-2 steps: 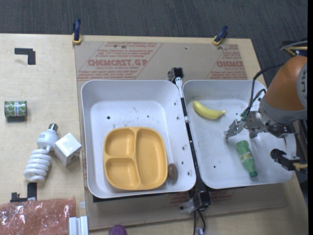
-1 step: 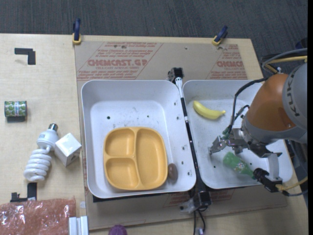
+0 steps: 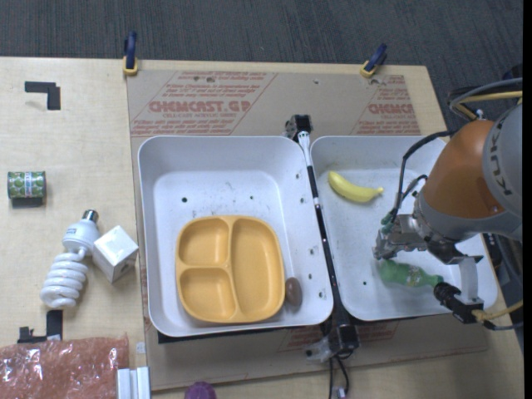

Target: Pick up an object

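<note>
In the right bin (image 3: 357,298) a yellow banana (image 3: 353,188) lies near the far left corner. A green translucent object (image 3: 407,274) lies near the bin's front right. My gripper (image 3: 388,246) hangs just above the left end of that green object, reaching in under the arm's orange band (image 3: 465,173). In the left bin (image 3: 158,223) sits a yellow divided plate (image 3: 230,268), with a small brown object (image 3: 293,291) beside its right edge.
On the bench left of the bins lie a spiral light bulb (image 3: 68,260), a white cube (image 3: 115,253), a green can (image 3: 26,185) and a pink mesh bag (image 3: 62,368). A cable (image 3: 309,173) runs along the divide between the bins.
</note>
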`<move>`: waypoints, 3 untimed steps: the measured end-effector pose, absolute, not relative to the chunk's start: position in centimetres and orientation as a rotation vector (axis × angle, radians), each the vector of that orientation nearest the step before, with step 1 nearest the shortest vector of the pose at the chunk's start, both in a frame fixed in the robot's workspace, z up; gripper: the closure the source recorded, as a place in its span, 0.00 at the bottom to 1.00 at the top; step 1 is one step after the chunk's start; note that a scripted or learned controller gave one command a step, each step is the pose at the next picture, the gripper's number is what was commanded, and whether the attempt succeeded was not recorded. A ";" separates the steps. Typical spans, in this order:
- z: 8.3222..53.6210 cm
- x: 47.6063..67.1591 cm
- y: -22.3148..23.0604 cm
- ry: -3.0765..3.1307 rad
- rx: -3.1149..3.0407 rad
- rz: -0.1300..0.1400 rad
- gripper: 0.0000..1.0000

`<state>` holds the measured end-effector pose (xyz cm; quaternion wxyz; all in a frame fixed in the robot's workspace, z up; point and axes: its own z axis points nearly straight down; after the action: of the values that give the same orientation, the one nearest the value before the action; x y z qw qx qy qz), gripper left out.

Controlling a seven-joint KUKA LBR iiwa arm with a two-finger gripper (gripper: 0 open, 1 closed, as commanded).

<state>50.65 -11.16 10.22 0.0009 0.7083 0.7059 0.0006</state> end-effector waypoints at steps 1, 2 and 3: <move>9.3 56.6 -15.3 2.222 2.219 0.000 1.00; 12.5 64.4 -19.3 2.223 2.216 0.000 1.00; 12.5 64.4 -19.3 2.223 2.217 0.000 0.00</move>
<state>64.37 -19.28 12.52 0.0011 0.7061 0.7081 -0.0001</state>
